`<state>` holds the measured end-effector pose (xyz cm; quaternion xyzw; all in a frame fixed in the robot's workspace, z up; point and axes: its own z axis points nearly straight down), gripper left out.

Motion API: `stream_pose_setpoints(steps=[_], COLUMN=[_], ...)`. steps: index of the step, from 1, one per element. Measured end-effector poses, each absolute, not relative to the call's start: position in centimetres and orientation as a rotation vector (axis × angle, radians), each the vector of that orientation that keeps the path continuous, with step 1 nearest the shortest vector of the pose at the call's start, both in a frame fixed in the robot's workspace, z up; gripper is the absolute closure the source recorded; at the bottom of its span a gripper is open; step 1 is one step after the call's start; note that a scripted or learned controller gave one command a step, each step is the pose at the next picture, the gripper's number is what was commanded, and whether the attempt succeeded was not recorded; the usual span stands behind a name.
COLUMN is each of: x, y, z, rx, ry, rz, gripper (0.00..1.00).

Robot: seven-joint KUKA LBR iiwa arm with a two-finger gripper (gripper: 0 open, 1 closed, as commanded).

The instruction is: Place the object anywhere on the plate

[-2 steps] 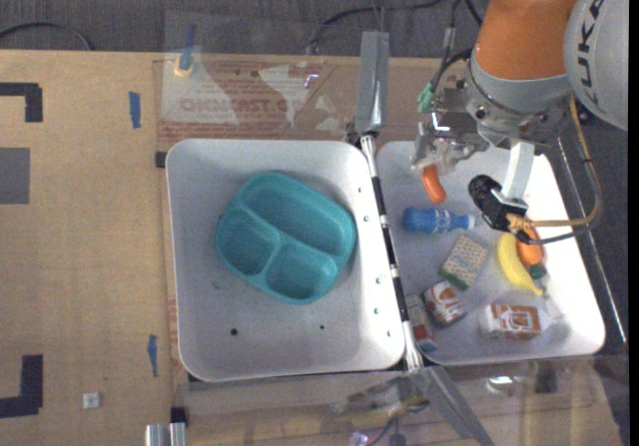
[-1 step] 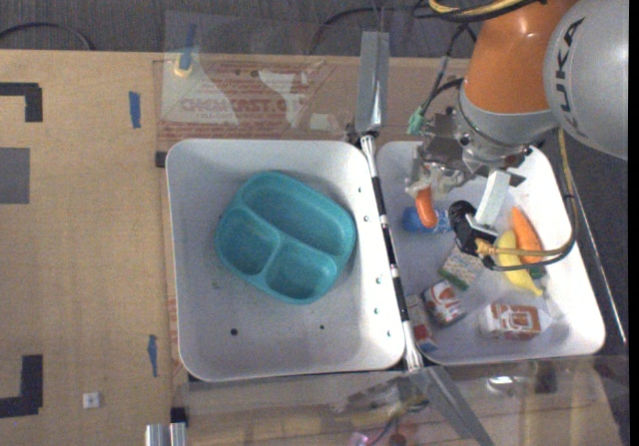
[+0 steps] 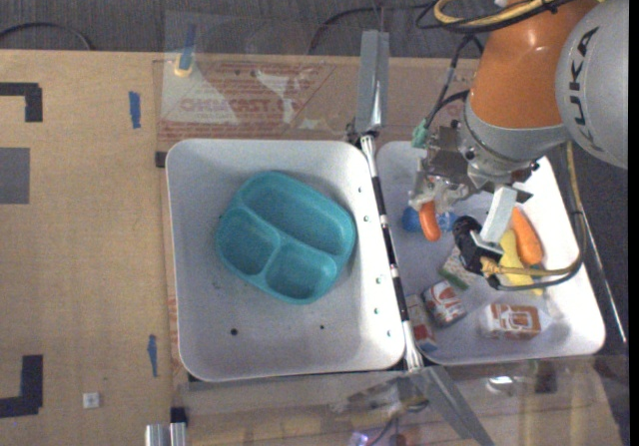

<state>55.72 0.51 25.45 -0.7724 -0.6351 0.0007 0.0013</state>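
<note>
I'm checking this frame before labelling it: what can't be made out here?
- The hand, camera view: the arm's wrist sits above it, so whether it grips anything cannot be told.
- The small orange object just under it: partly covered, its identity unclear.
- The items in the right bin, such as the carton: too small to read.
- The teal plate in the left bin shows fully.

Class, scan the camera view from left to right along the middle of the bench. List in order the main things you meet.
Blue tape strip → left white bin → teal divided plate → metal divider between the bins → small orange item under the gripper → orange carrot-like toy.
</note>
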Motion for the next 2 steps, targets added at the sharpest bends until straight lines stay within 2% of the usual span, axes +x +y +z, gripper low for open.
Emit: stream_pose_setpoints(steps=[1, 2], x=[56.98, 57.01], y=[9.07, 9.00], z=[21.95, 21.96], rx=[-2.400, -2.402], ry=[-2.023, -2.022], rz=[0.003, 0.002], gripper=[1.00, 0.00])
